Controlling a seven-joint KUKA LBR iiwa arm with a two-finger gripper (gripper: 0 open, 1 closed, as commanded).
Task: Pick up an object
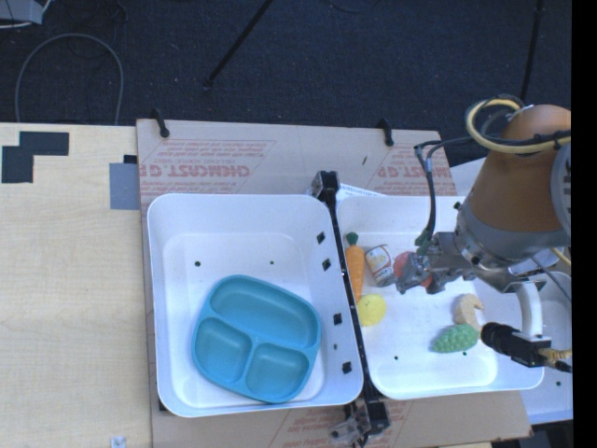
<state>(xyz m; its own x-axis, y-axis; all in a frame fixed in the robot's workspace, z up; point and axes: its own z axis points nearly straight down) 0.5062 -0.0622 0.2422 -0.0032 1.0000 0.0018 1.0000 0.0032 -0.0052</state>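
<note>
Camera view from above looks down on two white bins side by side on the worktop. Left bin holds a blue divided plate. In the right bin lie a carrot against the divider, a small can just beside it, a yellow ball, a green bumpy toy and a pale curved piece. The arm's pincer sits low in the right bin, next to a red thing near the can; how it is set I cannot tell.
</note>
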